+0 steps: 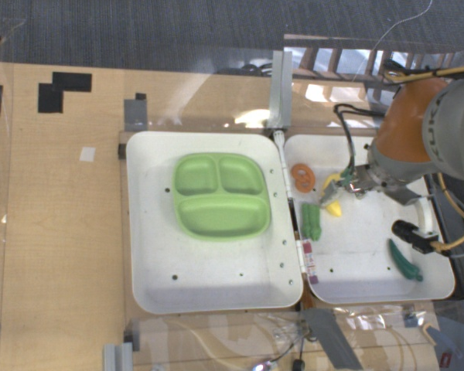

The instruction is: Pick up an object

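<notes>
My gripper is low over the upper left part of the right bin, on the end of the grey arm with the orange band. A small yellow piece lies just below its tip. Something yellow-green sits right at the tip, and I cannot tell whether it is held. To the gripper's left lies an orange ring-shaped toy. A light green toy rests below it near the bin's left wall. A dark green object lies at the lower right.
The left bin holds a green divided plate in its middle. A metal post stands behind the wall between the bins. A thin red and white strip lies along that wall.
</notes>
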Motion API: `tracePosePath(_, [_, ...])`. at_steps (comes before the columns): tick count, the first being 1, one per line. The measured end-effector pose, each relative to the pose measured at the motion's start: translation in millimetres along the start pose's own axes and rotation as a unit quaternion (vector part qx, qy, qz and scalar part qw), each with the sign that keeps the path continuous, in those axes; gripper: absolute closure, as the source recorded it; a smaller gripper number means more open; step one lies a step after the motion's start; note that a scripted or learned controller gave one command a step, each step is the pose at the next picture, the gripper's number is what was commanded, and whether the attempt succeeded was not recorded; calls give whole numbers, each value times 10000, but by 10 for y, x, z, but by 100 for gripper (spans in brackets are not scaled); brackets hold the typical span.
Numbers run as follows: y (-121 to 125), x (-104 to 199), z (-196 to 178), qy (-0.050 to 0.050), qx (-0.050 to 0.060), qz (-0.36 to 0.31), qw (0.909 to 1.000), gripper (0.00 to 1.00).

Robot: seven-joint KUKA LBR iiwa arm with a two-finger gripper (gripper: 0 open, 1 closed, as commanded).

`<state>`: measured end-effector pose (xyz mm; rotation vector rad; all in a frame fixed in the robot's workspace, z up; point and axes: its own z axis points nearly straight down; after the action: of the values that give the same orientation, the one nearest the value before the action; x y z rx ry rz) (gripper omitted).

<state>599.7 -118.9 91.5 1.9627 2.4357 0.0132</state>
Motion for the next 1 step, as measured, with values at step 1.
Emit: tracePosePath(1, [35,21,-127,14,-32,-5,10000,100])
